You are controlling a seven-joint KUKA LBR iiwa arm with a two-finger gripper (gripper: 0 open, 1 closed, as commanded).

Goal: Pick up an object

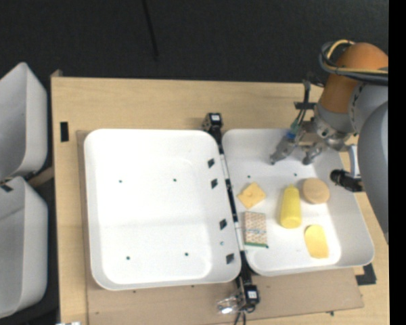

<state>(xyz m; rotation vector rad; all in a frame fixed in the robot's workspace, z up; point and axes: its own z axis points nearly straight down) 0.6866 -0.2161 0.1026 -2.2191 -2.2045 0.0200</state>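
Over the back of the right bin (352,249), the gripper (293,157) hangs with its fingers (277,156) spread apart and nothing between them. Below it lie a yellow cylinder (290,206), a round tan disc (315,191), a yellow wedge (251,196), a yellow block (317,241) and a patterned packet (255,229).

A pale wooden bench (68,202) is carrying two shallow white bins side by side — the left bin (155,212) and the right bin (352,239) are touching along their inner edges, and small black clips (224,181) are sitting along that seam.
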